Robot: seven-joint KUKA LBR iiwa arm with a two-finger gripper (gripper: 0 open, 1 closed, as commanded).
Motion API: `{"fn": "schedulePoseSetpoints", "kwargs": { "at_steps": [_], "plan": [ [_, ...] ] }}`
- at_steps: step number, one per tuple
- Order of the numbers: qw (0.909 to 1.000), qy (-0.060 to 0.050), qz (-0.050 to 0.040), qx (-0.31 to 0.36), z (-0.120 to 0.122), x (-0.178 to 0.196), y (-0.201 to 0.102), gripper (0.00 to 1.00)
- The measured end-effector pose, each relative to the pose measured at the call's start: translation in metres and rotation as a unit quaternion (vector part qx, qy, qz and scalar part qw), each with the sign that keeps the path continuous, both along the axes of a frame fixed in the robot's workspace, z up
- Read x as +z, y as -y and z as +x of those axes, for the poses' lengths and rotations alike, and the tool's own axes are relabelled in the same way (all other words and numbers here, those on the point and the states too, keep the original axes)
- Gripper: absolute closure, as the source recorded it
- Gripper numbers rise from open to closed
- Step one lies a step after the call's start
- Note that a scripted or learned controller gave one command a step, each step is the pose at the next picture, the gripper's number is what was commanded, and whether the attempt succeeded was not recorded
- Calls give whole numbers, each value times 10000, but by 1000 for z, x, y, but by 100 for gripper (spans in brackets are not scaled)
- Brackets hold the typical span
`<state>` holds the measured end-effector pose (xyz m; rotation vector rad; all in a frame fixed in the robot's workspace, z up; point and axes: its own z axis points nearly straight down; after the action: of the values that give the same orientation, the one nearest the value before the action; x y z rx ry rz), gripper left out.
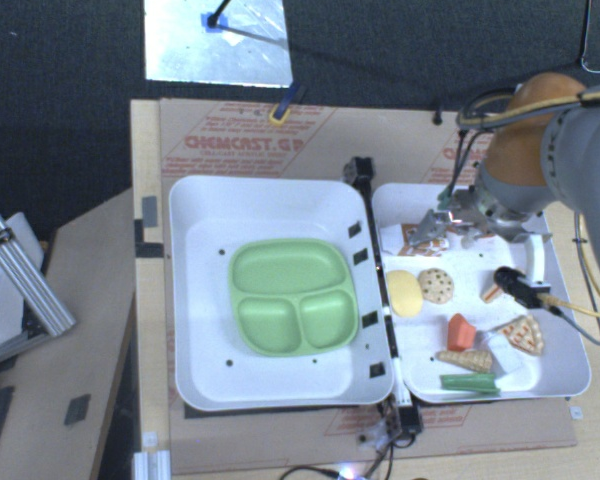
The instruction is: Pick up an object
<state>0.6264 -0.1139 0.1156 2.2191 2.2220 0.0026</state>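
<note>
Across the bench sit two shallow white bins side by side on a sheet of printed cardboard. Reaching in from the right, the grey arm with its orange band is cut off by the frame edge, so its base is out of sight. Its wrist hangs over the back of the right bin, and the gripper points down toward the back left part of that bin, just above a small reddish patterned item that is too blurred to name. Whether the gripper is released or clenched cannot be told, since cables and the wrist body mask it. The left bin holds a green divided plate with three compartments. The right bin carries the small toy foods: a yellow lemon-shaped piece touching a cookie, a green stick by the front wall, a pizza slice, a red piece, and a ridged tan piece. A black-tipped part hides part of a small sausage-like item. Nothing is seen held.
</note>
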Motion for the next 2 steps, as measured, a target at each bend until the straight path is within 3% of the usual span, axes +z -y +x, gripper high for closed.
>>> {"fn": "schedulePoseSetpoints", "kwargs": {
  "at_steps": [1, 2],
  "plan": [
    [10000, 78, -11, 14, 6, -8, 0, 0],
    [9999, 123, -34, 3, 8, 4, 3, 100]
  ]
}}
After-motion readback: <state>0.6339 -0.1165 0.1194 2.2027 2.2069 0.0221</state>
